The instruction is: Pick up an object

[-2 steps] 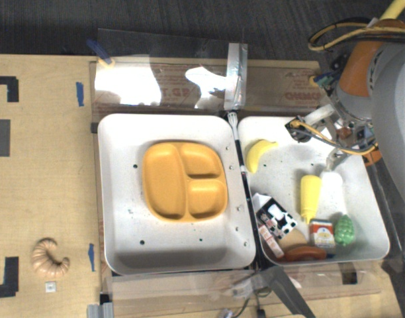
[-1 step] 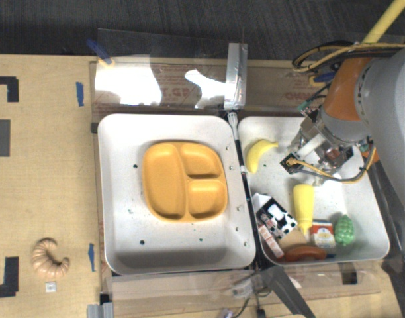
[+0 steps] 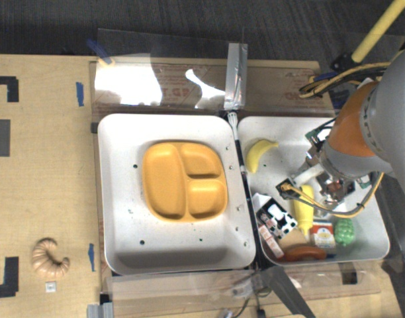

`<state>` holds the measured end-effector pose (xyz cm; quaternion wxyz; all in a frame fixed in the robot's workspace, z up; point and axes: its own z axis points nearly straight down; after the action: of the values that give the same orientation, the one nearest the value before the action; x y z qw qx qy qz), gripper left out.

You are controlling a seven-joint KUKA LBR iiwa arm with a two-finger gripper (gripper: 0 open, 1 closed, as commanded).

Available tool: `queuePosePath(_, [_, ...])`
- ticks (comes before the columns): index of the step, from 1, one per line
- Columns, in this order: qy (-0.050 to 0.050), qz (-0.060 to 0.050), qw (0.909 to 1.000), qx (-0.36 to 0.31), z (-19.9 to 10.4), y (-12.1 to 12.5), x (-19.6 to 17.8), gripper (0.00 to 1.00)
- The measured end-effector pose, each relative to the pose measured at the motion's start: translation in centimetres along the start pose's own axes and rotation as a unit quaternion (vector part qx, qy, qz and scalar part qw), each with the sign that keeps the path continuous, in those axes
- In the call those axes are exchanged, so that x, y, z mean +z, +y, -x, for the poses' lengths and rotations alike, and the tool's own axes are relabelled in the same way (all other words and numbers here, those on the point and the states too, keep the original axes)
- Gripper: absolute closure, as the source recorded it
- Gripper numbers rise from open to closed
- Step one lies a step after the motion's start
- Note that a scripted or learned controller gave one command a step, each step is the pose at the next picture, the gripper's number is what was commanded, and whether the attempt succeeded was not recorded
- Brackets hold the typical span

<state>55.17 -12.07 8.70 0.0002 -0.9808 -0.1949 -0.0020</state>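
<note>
Upright in frame, yellow bottle beneath the tool.

The gripper hangs over the right bin — just above a yellow bottle among clutter.

A yellow tray with three parts sat in the left white bin. A croissant lay on the brown bench, well apart from the bin, near the bottom left corner.
</note>
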Motion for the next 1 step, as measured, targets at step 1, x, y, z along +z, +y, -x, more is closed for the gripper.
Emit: queuePosePath(1, [0.000,0.001,1.0000,0.006,4.65,4.21,-9.19,0.00])
